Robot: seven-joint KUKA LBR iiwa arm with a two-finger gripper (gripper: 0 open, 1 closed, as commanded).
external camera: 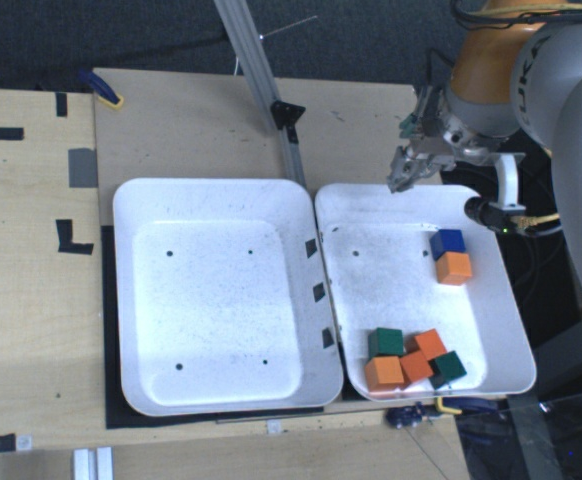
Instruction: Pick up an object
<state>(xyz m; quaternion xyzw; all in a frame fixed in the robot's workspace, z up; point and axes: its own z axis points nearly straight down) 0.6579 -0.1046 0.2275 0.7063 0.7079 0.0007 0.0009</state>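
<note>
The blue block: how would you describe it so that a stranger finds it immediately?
Look in the right bin, near its far right wall. The blue block touches an orange block just below it. It is the scene's single blue block, apart from the cluster at the near edge.

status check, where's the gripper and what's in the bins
Gripper up over the right bin's far rim, nothing between its fingers. Blue block and orange block touching by right wall; block cluster at near edge. Nothing in the way.
</note>
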